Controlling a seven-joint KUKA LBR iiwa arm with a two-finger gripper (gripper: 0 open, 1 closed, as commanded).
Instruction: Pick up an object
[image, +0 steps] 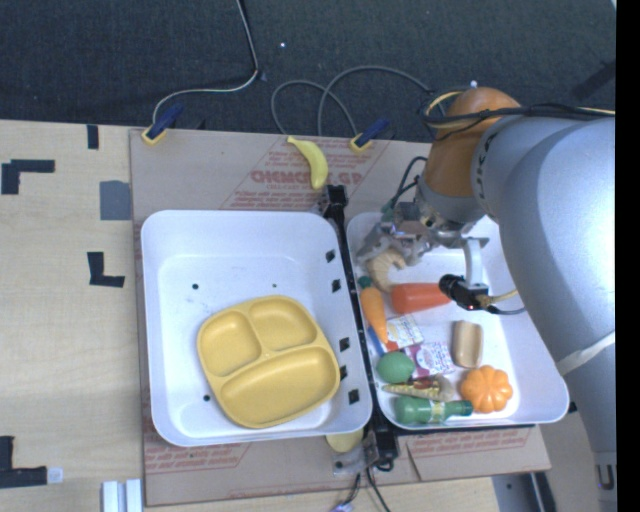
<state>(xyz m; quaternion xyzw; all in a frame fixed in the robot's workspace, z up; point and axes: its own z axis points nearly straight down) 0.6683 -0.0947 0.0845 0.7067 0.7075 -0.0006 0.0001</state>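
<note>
I'm looking down at the two white bins on the worktop (60, 330), and the arm (540, 200) is reaching in from the right, bending down over the far end of the right bin (540, 395). The tool (400, 235) is sitting low among the clutter there, just above a pale, lumpy object (385, 265) and beside the red-orange block (420, 297) — whether it is closed on anything I cannot tell, since the wrist is hiding the tip from me. The pickable things are all crowding the right bin: the carrot (373, 313) lying along the dividing wall, the small pumpkin (486, 389), a tan roll (467, 343), a green ball (394, 367) and a green bottle-like piece (425, 408) at the near end. The left bin (180, 250) is carrying the yellow divided plate (268, 358), and a banana (311, 160) is lying outside on the cardboard. To do this step well, I'm thinking the tool should be centring on one object alone, most likely the pale one beneath it, and coming straight down so it isn't nudging the carrot or the block aside — then lifting slowly. The orange band (465, 135) is showing above the wrist, with the wrist tilting toward the dividing wall.
</note>
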